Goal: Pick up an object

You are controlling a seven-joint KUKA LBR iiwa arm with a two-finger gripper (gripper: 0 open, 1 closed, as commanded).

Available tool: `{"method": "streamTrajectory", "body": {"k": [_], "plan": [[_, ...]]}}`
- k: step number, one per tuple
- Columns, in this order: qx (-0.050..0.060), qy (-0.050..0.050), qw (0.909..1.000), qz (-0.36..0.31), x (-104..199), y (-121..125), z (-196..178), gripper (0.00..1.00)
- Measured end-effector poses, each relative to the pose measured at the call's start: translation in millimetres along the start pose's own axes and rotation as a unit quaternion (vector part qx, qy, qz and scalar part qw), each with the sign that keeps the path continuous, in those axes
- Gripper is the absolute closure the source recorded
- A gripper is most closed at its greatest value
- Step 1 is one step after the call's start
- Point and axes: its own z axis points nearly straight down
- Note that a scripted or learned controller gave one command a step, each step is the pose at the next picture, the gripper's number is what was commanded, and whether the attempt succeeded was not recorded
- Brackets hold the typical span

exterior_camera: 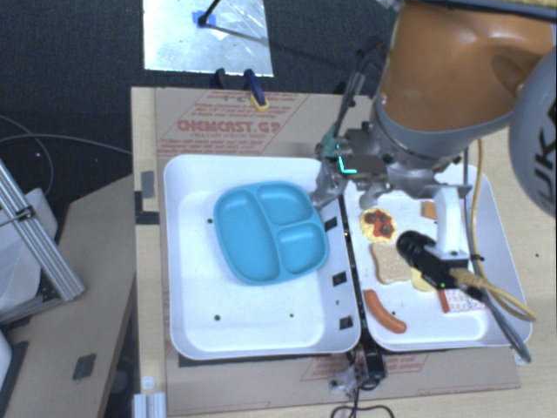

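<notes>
A shallow white left bin [261, 316] lies to the left of the pincer, and a sky-blue three-compartment plastic plate [270, 233] sits tilted in its upper half. The plate's upper right corner is just below and left of the pincer [329, 181], with bare white floor open below the plate and to its left. The pincer hangs low over the divider between the bins, at their far end. The grey-and-orange arm [452, 59] looms above it and hides its tip, so whether it is open or shut, or has hold of anything, cannot be told.

In the shallow white right bin [435, 327], to the pincer's right and nearer the camera, are several toys. They are a round yellow toy pizza with red spots [378, 224], a tan toy bread slice [391, 264] below it, and an orange-red toy sausage [384, 311] near the front rim. A small orange block [428, 209] sits further right. A yellow piece [424, 279] and a red piece [444, 300] are half covered by the arm's own fittings and are hard to identify.
</notes>
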Motion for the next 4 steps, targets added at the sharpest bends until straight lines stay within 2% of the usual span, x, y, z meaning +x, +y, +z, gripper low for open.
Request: {"method": "streamTrajectory", "body": {"k": [1,2,3,4], "plan": [[-0.002,0.0,1.0,-0.002,0,1,-11,1.0],[-0.003,0.001,1.0,-0.006,0,2,-22,1.0],[0.005,-0.001,1.0,-0.002,38,-1,73,1.0],[0.005,0.0,1.0,0.002,24,-2,309,1.0]]}}
